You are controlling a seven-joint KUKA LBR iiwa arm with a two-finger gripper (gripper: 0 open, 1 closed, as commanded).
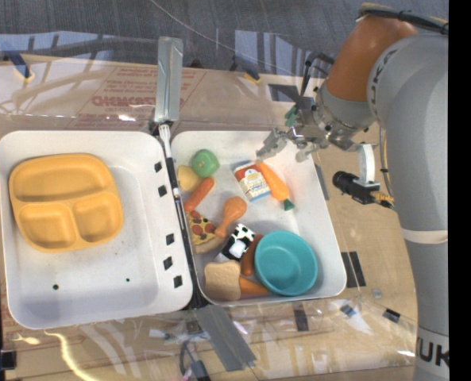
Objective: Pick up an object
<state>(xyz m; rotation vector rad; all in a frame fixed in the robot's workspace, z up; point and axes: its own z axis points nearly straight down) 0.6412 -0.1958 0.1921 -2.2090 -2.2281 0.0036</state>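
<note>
A robot gripper (276,144), fingers spread and holding nothing, hovers above a carrot (273,181) beside a small carton (252,182) in the crowded right bin (330,236); closing there risks pinching both.

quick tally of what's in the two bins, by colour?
Left bin:
Yellow: 1, divided tray

Right bin:
Green: 1, round item
Teal: 1, bowl
Orange: 3, carrot, carrot, drumstick-like piece
Multicolour: 2, small carton, pizza slice
Black-and-white: 1, small item
Tan: 1, bread slice

Total: 10. Partly hidden pieces not counted.
</note>
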